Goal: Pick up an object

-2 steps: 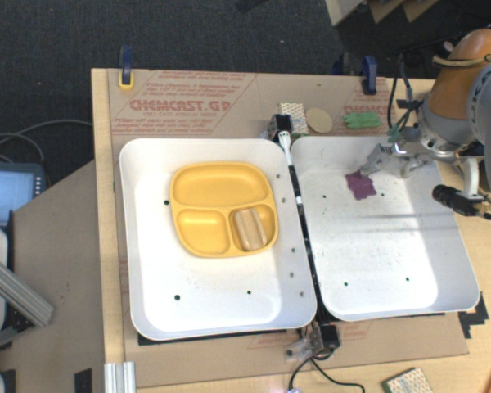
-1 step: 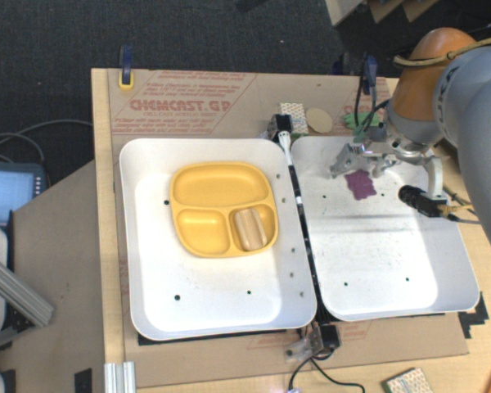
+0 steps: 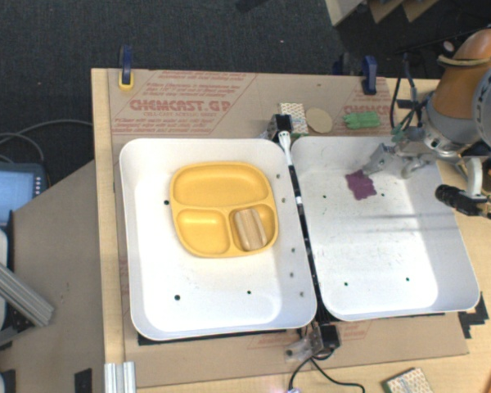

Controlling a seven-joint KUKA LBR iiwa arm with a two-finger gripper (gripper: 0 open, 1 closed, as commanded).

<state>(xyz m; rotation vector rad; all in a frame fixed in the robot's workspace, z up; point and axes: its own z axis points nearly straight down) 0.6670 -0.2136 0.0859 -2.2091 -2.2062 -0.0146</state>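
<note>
Hand over the right bin, near the purple piece

The hand (image 3: 386, 158) sits just right of and above the purple piece (image 3: 361, 185); I cannot tell its grip state.

Item count, bench and bins

We count two white bins, the left bin (image 3: 147, 244) and the right bin (image 3: 409, 260); one yellow divided tray (image 3: 209, 188) with three compartments; one tan block (image 3: 247, 228) in the tray's lower right compartment; and one purple object (image 3: 361, 185) in the right bin. On the board behind the bins we count one green object (image 3: 362, 121), one round tan disc (image 3: 319, 121) and one small patterned tag (image 3: 292, 110). We count two blue clamps, one at the left (image 3: 127, 66) and one at the right (image 3: 368, 74), and one arm with one gripper (image 3: 386, 158).
</note>
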